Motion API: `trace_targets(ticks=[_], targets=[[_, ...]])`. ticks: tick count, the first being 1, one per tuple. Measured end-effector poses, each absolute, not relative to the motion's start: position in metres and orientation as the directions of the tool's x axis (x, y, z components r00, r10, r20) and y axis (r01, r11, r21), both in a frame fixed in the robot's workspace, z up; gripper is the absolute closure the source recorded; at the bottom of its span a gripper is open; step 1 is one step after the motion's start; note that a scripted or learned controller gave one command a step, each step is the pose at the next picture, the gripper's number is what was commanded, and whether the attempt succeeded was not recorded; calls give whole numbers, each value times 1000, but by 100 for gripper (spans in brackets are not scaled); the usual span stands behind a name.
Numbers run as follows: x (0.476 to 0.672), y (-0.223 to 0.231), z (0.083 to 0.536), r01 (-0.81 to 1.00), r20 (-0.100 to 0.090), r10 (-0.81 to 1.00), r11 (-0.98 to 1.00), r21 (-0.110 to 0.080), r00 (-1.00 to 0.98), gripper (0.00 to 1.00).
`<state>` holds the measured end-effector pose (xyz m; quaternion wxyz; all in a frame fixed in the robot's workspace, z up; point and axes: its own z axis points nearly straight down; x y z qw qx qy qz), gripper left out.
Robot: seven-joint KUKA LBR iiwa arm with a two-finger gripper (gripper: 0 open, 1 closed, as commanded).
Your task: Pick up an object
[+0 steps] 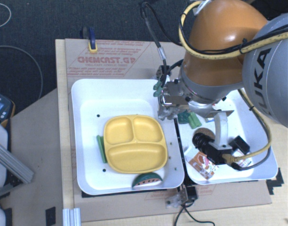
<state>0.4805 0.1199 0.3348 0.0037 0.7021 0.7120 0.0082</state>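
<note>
My gripper [173, 108] hangs under the big orange and grey wrist, over the wall between the two bins, at the upper left of the right bin [257, 126]. Right beside and below it lies a green object [189, 120], partly hidden by the arm. An orange and white packet [201, 164] lies at the right bin's near left corner, with a brown round thing [206, 133] just above it. The left bin [83, 126] holds a yellow divided plate [134, 142], a green stick [101, 148] along the plate's left side, and a watermelon slice toy [147, 179] at the front.
The bins sit on a brown cardboard sheet [111, 58] with a blue and yellow clamp [92, 39] at its far edge. The arm covers most of the right bin. Bare white floor shows along the back of the left bin.
</note>
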Motion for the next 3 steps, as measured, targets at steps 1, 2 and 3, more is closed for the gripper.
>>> trace_targets(ticks=[1,2,3], targets=[[480,113,337,1000,0,1000,1,1,-1,100],[480,114,346,1000,-1,1000,2,2,-2,100],[480,114,356,1000,-1,1000,3,4,-3,100]])
